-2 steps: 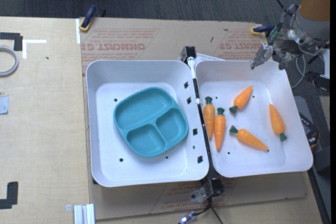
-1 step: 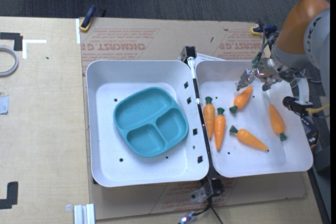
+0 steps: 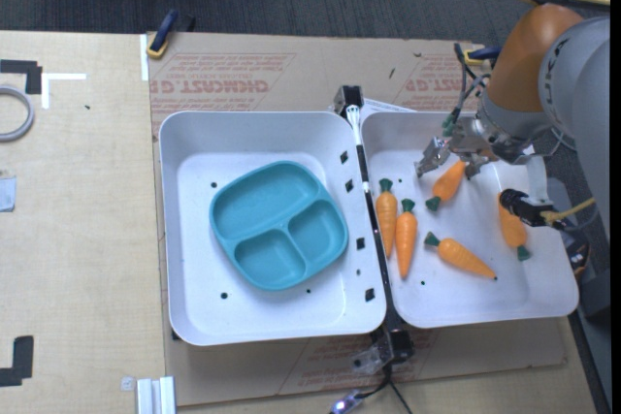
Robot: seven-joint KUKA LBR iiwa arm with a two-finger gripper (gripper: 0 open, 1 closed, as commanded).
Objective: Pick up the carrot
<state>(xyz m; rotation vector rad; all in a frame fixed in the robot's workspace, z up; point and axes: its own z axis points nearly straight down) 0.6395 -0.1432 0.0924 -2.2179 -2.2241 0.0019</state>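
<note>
Several orange toy carrots with green tops lie in the right bin (image 3: 543, 301). One carrot (image 3: 447, 182) lies tilted near the bin's back, its thick end up and to the right. My gripper (image 3: 452, 162) hangs right over that thick end, open, with a finger on either side of it. Two more carrots (image 3: 386, 210) (image 3: 406, 236) lie side by side against the left wall. Another carrot (image 3: 462, 257) rests in the middle, and one (image 3: 511, 228) lies by the right wall.
The left bin (image 3: 179, 208) holds a blue divided plate (image 3: 279, 225). Black clips (image 3: 349, 98) join the bins along the shared wall. The grey arm with its orange band (image 3: 529, 53) reaches in over the right bin's back corner. A cable (image 3: 543, 208) runs near the right wall.
</note>
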